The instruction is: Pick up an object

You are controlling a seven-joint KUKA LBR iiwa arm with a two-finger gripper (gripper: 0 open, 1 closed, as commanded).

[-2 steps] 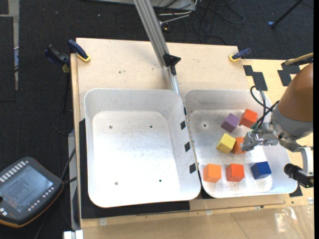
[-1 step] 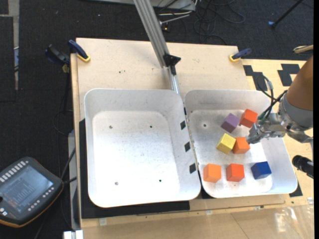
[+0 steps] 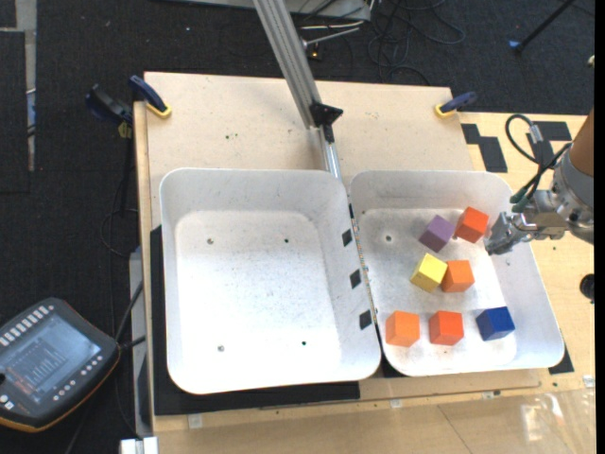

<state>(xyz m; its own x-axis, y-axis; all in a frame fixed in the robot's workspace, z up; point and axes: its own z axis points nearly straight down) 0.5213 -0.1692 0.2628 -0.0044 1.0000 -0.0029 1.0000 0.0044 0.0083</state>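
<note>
We see seven small cubes in the right bin (image 3: 544,343), and none between the jaws. The gripper (image 3: 498,238) sits at the bin's right side, just beside the upper orange cube (image 3: 472,224); the view is too small and blurred for us to tell whether its jaws are open or closed. The purple cube (image 3: 437,233) lies just left of that orange one. Below them a yellow cube (image 3: 428,271) touches a second orange cube (image 3: 458,275). Along the near side stand two more orange cubes, one at the left (image 3: 403,327) and one in the middle (image 3: 446,327), with a blue cube (image 3: 494,323) to their right. The left bin (image 3: 180,197) sits beside it on the bench (image 3: 236,112).

We judge the upper orange cube the likeliest target, since it is nearest the gripper. These cubes look like painted wood or hard foam: light, stiff, not fragile, with flat smooth faces that could slip if pinched off-centre. We would take hold across two opposite flat faces, squarely at mid-height, not across corners. The purple neighbour stands close on the left, so we would choose the pair of faces that leaves room for both fingers, and expect the cube to skid on the smooth bin floor if nudged.
</note>
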